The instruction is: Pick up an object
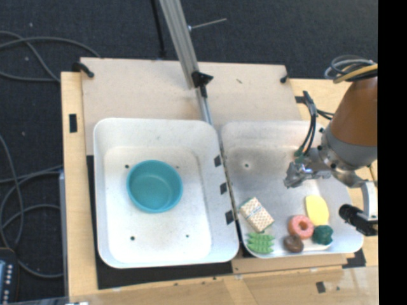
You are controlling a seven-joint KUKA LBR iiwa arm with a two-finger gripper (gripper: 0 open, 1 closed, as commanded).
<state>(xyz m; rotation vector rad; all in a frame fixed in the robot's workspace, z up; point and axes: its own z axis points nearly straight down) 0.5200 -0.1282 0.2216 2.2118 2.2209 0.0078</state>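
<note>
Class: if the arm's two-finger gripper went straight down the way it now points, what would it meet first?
Probably the bare floor of the right white bin. The gripper hangs above an open patch, with the yellow block lying nearer the camera, though depth is unclear from this slant.

We see two white bins: the left bin [108, 170] carries a teal bowl [154, 185]. In the right bin [254, 145] we find a tan block with a checked pattern [257, 214], a green ridged piece [259, 241], a pink ring [300, 226], a brown ring [293, 244], a yellow piece [317, 208] and a dark green lump [323, 235].
</note>
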